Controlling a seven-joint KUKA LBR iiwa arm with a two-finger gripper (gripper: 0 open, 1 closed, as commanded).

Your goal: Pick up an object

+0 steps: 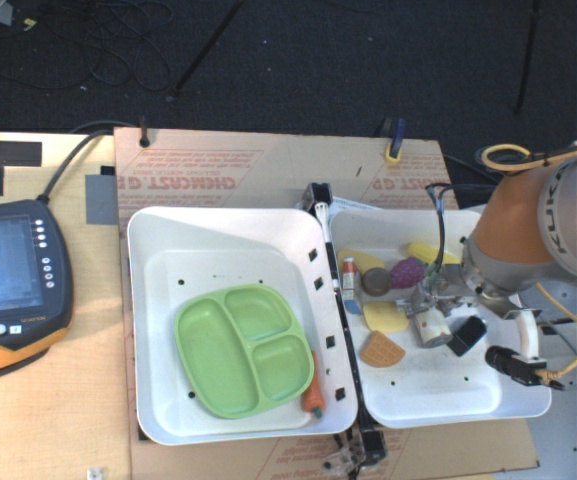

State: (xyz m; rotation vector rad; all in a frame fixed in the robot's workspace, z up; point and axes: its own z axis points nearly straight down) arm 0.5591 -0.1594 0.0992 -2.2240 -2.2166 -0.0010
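My gripper [430,320] hangs low over the middle of the right bin [448,408], with the grey arm and its orange band [513,218] reaching in from the right. Just left of the gripper lie a purple bunch of grapes [405,272], a brown round piece [375,282] and a flat yellow piece [383,317]. An orange wedge-shaped slice [381,350] lies in front of it. Another yellow piece [430,253] sits behind the gripper, partly hidden by a cable. Nothing is visibly held.
A green divided plate [243,350] fills most of the left bin [158,268], with an orange carrot [312,398] at the plate's right corner. A small tube [348,280] lies along the divider. A tablet [8,278] sits at far left.
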